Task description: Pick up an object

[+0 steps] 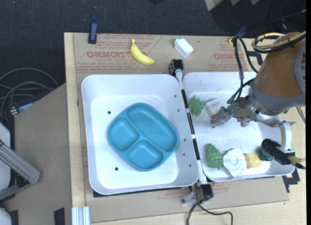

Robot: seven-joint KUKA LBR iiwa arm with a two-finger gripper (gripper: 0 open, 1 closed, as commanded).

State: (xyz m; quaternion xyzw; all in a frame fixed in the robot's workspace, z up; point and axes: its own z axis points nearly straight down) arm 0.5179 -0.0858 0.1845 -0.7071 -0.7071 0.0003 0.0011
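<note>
Wrapper [212, 105] | crinkled, silvery-white, red print | beside hand [219, 117]

— Where is the arm [279, 78] seen?

— It is seen at the right side, with the orange band turned toward the camera and the grey wrist below it, bent down and to the left.

— And the gripper [219, 117]?

— It is held low and pointed left. Whether anything is held cannot be told.
</note>
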